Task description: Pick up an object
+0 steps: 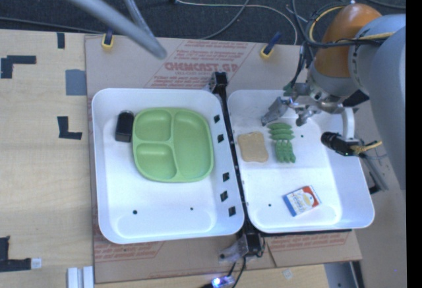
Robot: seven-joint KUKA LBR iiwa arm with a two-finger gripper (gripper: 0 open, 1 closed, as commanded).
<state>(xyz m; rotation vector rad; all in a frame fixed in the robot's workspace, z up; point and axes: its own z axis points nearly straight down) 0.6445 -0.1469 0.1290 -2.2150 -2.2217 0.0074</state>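
The right bin (pixel 343 181) holds a green pea pod toy (pixel 284 142), a tan slice of bread (pixel 253 147) just left of it, and a small red, white and blue box (pixel 301 200) near the front. My gripper (pixel 286 116) hangs over the back of this bin, just behind the pea pods. Its fingers (pixel 271 115) are spread open with nothing between them. The arm's orange band (pixel 346 26) shows behind it at the right.
The left bin (pixel 105 168) holds a green divided plate (pixel 173 144) with a small black block (pixel 124 126) at its left side. A black divider (pixel 226 148) runs between the bins. Cables lie behind the bench.
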